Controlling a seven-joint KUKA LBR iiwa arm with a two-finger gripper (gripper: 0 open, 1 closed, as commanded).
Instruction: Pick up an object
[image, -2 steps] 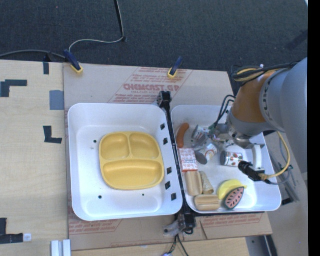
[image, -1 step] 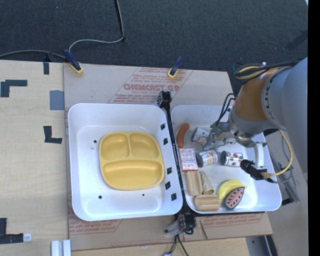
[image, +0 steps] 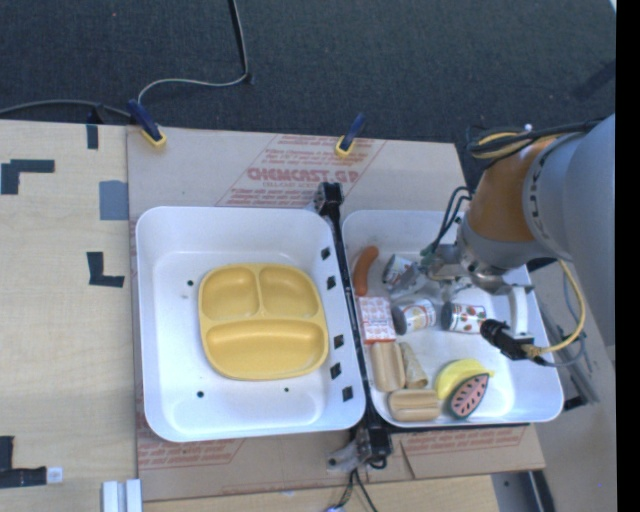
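The gripper (image: 432, 272) sits low in the right shallow white bin (image: 540, 400) among small toy foods (its grip cannot be judged); a yellow divided plastic plate (image: 263, 322) fills the left bin (image: 160, 330).

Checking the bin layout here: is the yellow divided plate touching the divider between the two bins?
Apart. The camera view shows bare white bin floor between the yellow divided plate and the divider.

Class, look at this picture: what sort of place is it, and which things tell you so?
Probably a robotics lab test bench: a grey arm reaches over two white bins, with toy food and a yellow divided plate.
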